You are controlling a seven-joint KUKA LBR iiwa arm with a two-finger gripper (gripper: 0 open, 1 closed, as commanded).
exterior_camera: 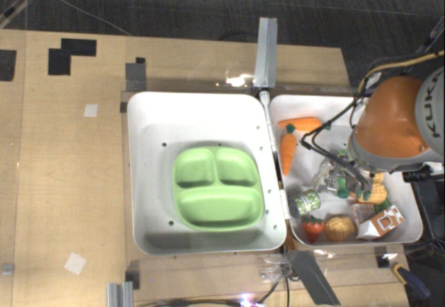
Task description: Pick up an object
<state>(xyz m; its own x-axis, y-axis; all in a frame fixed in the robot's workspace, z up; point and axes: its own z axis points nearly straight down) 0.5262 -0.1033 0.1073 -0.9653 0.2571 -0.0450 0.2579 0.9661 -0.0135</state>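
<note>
- Left bin: white, holding a pale green divided plate.
- Right bin: white.
- Carrot: orange, green at its far end.
- Strawberry: red.
- Potato: tan-brown.
- Carton: brown and white.
- Arm's band: orange.
- Bench: light wood with black patches at the far left.

The arm comes in from the right side, and its orange band is seen from above, just over the wrist. The gripper points down and a little to the left, low under the wrist. Black cables run along the wrist.
</note>
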